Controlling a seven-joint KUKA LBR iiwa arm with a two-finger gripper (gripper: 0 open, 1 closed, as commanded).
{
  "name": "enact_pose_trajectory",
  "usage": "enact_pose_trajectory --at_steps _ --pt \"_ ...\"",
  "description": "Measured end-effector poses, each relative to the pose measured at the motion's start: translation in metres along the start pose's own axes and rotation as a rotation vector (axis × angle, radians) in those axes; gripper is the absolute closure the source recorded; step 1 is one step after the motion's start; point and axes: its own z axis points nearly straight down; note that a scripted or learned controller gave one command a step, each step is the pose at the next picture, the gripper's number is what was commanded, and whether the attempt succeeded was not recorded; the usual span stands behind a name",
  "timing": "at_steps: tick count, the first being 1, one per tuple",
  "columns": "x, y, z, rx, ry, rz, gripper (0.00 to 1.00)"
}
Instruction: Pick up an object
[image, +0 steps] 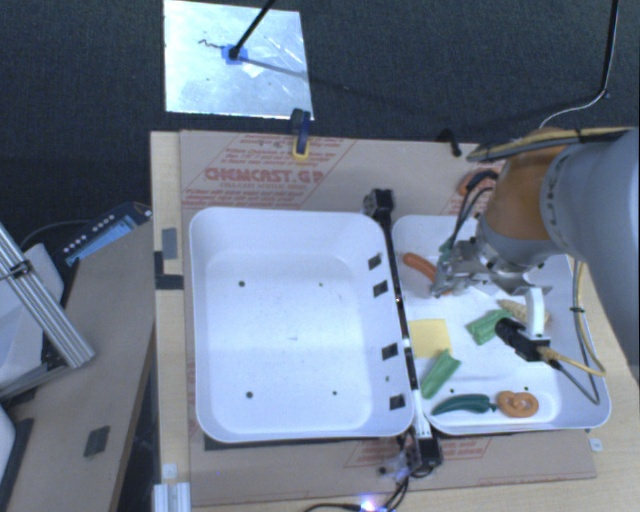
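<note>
the claw (447, 280) is low in the right bin (590, 395), near its left wall, right by the orange stick (419, 266), likely to grab it, but i cannot tell how wide it is.

Even overhead light, slightly soft focus; the shallow white plastic bins (290, 330) glow brightly, and the silvery foil sheet (237, 60) beyond the desk's far edge glares.

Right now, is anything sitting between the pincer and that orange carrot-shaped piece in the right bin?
Nothing visible. The pincer hangs just right of the orange piece, with bare bin floor between them; the yellow square lies lower down.
</note>
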Motion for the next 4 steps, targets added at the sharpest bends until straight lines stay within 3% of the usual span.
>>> enact_pose_trajectory --at_steps 1,2,3,4 --pt "0.007 -0.054 0.010 0.006 -0.001 0.004 1.00" --pt "0.091 0.000 -0.095 -0.009 0.000 -0.008 1.00" --pt "0.115 -0.025 -0.140 0.002 0.000 -0.002 1.00" --pt "0.065 -0.016 -0.131 0.002 -0.003 0.006 1.00"
